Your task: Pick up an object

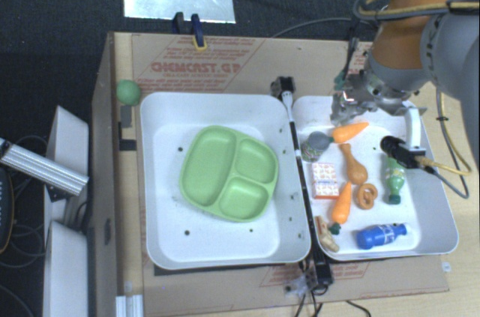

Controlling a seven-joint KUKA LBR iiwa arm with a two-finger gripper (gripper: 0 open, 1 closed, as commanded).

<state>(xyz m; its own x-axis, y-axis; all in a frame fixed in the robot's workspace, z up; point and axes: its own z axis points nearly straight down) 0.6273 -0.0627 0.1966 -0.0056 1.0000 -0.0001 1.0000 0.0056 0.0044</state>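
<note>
Lettering in red on the bench's brown board [196, 59] read roughly "CHEMCAST GP"; you could make out no other writing. Your gripper [346, 110] hung over the right bin's [442, 222] far corner; whether its jaws were parted or closed you could not tell. Just beside them lay an orange carrot [351, 132], with a grey lump [317, 141] near. A green divided plate [229, 173] sat in the left bin [161, 233].

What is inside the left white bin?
The left white bin holds one green divided plate with three compartments, lying on the bin floor. What lies under the plate is covered.
</note>
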